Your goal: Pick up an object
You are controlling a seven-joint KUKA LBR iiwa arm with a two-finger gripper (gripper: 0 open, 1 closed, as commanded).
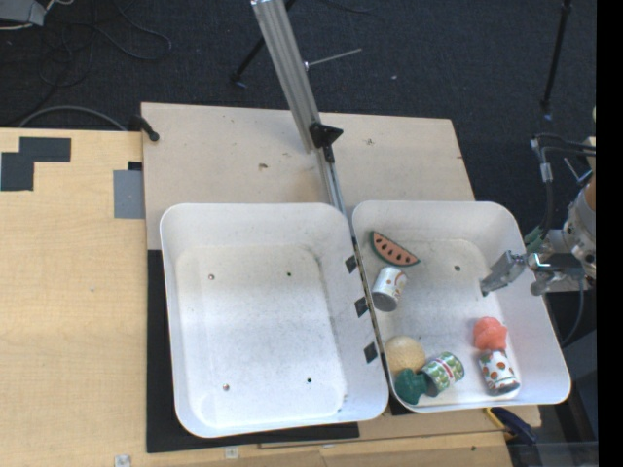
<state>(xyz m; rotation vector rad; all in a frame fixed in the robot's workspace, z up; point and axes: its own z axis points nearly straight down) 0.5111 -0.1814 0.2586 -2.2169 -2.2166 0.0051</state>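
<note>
The right bin (458, 224) holds several small objects. A watermelon slice toy (394, 249) lies near its far left corner, with a silver can (387, 287) just below it. Along the near side sit a beige ball (405, 351), a green toy (413, 385) and a green-labelled can (444, 371). A red toy (490, 333) and a red-patterned can (498, 372) lie at the near right. My gripper (502, 270) hangs over the bin's right side, above and apart from the red toy, with nothing seen in it.
The left bin (195, 224) adjoins the right one along a divider with black clips (358, 305). A metal rail (290, 66) slants up from behind the bins. Cables and the arm's mount stand off the bench's right edge (565, 183).
</note>
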